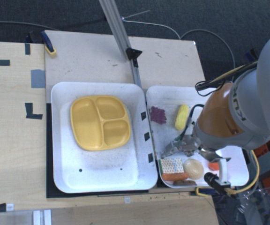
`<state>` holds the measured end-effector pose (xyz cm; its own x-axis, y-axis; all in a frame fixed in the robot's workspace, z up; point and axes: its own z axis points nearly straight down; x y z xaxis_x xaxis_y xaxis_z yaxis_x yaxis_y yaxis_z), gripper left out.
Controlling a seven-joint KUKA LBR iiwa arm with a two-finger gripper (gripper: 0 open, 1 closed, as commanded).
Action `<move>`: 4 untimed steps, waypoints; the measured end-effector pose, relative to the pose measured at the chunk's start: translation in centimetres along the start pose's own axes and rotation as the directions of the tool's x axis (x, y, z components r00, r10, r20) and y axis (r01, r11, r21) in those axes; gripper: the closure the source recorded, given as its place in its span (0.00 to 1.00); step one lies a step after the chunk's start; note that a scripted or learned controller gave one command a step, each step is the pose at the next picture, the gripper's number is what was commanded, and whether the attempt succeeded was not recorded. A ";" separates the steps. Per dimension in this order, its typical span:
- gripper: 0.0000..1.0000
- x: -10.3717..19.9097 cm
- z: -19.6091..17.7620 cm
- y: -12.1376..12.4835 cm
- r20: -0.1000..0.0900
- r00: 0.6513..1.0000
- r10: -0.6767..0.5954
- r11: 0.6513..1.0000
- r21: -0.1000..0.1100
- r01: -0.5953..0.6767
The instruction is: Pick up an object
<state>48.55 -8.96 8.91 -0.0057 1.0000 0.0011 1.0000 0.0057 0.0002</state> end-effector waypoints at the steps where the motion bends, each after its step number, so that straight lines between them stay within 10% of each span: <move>1: 0.00 8.5 -10.4 6.0 0.000 1.000 -0.003 1.000 -0.009 0.003; 2: 0.00 1.4 -9.9 1.0 0.004 1.000 0.014 1.000 0.005 -0.014; 3: 0.00 -0.6 0.3 7.7 0.003 1.000 0.005 1.000 0.001 -0.005; 4: 0.00 -3.8 0.0 2.1 0.002 1.000 0.009 1.000 0.001 -0.009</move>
